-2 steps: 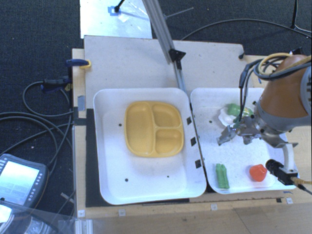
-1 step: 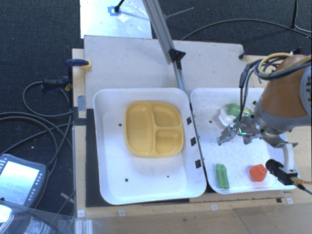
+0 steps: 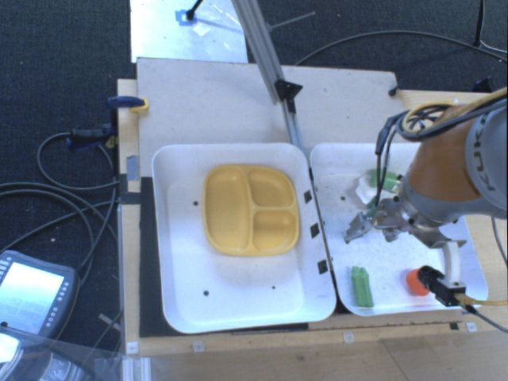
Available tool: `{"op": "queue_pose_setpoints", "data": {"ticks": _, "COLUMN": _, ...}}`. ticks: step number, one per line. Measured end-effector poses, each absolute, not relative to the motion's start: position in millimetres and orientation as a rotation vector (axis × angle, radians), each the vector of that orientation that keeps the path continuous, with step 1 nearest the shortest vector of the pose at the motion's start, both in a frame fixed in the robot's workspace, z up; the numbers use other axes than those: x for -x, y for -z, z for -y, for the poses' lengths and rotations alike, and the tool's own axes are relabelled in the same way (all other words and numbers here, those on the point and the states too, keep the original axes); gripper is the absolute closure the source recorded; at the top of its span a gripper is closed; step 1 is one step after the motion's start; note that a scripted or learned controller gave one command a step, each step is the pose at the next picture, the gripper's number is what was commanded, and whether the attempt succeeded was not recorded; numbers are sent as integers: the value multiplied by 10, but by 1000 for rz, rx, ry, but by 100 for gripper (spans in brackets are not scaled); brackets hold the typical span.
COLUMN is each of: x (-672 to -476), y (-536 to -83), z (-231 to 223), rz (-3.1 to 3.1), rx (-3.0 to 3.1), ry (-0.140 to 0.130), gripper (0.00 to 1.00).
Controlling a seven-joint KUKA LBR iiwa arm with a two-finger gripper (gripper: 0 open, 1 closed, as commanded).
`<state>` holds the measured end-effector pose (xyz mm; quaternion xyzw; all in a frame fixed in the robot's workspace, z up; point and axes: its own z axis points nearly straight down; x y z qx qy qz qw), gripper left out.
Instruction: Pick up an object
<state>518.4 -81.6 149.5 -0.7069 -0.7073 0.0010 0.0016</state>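
Hovering low in the right bin (image 3: 476, 248), the gripper (image 3: 359, 227) sits part-open and empty, poised above the green block (image 3: 362, 286).

The arm (image 3: 468, 161) is bulky and rounded, grey with a broad orange band; yellow and black cables loop over it, and dark lettering marks its grey shell.

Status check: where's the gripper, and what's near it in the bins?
Gripper over right bin, nothing between fingers. Green block and orange object below it. Yellow tray in left bin.
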Motion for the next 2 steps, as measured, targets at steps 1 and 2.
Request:
{"op": "queue_pose_setpoints", "data": {"ticks": 1, "x": -5175, "y": -970, "z": 814, "rz": 2219, "rx": 2218, "ry": -4, "gripper": 0}}
{"op": "queue_pose_setpoints", "data": {"ticks": 2, "x": -5192, "y": -1103, "z": 814, "rz": 2221, "rx": 2222, "ry": 2, "gripper": 100}}
